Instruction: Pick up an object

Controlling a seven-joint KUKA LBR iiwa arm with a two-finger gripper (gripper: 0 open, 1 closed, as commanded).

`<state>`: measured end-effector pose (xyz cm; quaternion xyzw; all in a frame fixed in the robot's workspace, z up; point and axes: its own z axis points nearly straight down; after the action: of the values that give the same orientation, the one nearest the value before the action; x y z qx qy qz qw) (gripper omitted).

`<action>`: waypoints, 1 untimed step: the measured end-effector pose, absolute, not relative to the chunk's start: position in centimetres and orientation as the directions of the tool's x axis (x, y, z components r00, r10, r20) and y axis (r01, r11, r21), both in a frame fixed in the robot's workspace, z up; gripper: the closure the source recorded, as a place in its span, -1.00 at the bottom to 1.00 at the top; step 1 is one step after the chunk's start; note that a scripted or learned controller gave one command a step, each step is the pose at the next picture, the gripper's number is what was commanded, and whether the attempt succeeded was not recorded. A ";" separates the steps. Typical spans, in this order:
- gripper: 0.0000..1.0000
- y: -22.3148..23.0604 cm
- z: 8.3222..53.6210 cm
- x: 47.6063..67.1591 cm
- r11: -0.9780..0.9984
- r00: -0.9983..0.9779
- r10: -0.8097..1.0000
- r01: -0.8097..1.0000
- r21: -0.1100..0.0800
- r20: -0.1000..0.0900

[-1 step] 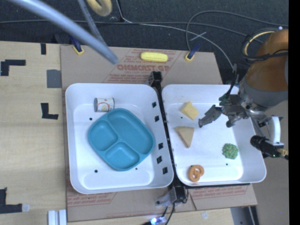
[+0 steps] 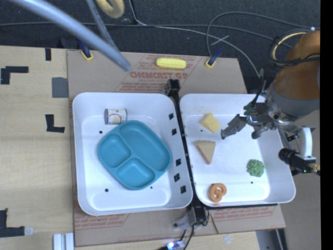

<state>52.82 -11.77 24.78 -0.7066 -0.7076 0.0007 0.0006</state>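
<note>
The claw (image 2: 244, 125) hangs open over the right bin (image 2: 281, 191), holding nothing, one finger (image 2: 230, 129) pointing toward the cheese cube (image 2: 210, 123). A wedge (image 2: 206, 150), what looks like a broccoli floret (image 2: 255, 167) and a pretzel (image 2: 217, 192) lie below. The left bin (image 2: 83, 139) holds a blue tray (image 2: 134, 154) and a can (image 2: 115, 116).

You look down on a pale wood bench (image 2: 31, 155) with a brown cardboard sheet (image 2: 151, 74) laid across its middle. Beyond its far edge lies dark floor (image 2: 218, 4), crossed by thin cables (image 2: 234, 20).
</note>
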 end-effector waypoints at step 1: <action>-1.00 -11.3 20.3 53.0 0.001 -0.001 1.000 1.000 -0.005 0.000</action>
<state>53.03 -11.29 20.33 -0.7067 -0.7076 0.0018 0.0018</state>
